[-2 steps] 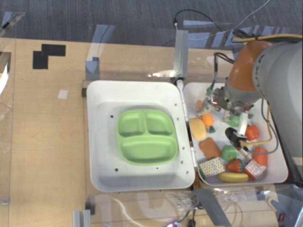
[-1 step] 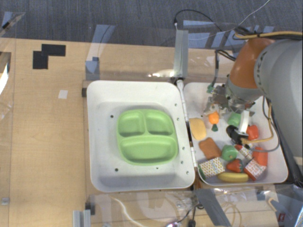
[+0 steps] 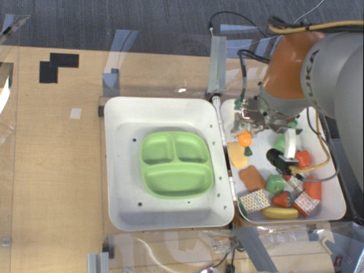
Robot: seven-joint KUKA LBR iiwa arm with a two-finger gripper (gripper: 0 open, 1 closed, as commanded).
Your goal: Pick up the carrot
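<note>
Orange and small, the carrot (image 3: 244, 139) sits in the right-hand bin (image 3: 340, 205), with a green tip at its lower end. It appears directly beneath the gripper (image 3: 248, 124), at or between the metal fingertips; whether the fingers are clenched on it, merely touching it or released above it cannot be told from this slanted view. Below the fingers lie a pale yellow wedge (image 3: 238, 155) and a brown slab (image 3: 252, 178); a heap of other toy foods sits well apart on the far side of the carrot, including a banana (image 3: 279, 212) and a red piece (image 3: 304, 158). The green divided plate (image 3: 176, 165) rests in the left-hand bin (image 3: 116, 209), across the bin walls from the fingers. Judged as a toy, the carrot is probably light, stiff and smooth, hence prone to slipping or rolling from a loose pinch. The best hold is likely across its thickest orange body, not the green tip, with fingers centred on its width.
</note>
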